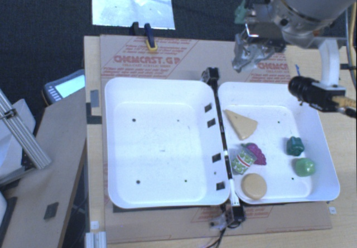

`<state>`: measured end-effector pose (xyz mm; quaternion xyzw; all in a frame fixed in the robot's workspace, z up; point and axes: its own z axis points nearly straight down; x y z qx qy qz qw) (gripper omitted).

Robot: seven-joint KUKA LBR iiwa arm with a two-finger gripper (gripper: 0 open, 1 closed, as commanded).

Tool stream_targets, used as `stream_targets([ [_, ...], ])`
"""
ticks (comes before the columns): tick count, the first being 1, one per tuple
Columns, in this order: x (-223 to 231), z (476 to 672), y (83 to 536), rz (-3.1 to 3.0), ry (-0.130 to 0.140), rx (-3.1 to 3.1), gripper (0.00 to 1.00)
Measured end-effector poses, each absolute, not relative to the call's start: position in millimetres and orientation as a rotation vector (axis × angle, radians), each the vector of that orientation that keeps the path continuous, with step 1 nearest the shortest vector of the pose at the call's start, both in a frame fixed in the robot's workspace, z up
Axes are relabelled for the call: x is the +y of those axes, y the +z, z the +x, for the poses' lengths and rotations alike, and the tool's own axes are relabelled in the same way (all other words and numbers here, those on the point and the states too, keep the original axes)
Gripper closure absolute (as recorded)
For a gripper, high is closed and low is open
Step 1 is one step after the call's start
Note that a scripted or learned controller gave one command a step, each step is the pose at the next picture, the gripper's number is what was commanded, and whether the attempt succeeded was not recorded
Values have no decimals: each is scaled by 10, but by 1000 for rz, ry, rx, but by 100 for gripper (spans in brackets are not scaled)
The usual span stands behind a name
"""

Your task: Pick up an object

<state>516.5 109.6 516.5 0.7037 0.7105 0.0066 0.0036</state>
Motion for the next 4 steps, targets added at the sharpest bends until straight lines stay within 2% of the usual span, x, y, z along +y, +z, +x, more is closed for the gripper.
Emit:
stream_targets([
  [1,1761,4997,4319,2212,-6,2236,100],
  [2,2119,5763,4409,2211,7,2228,100],
  [4,2106,5745,4636,2201,9,2238,100],
])
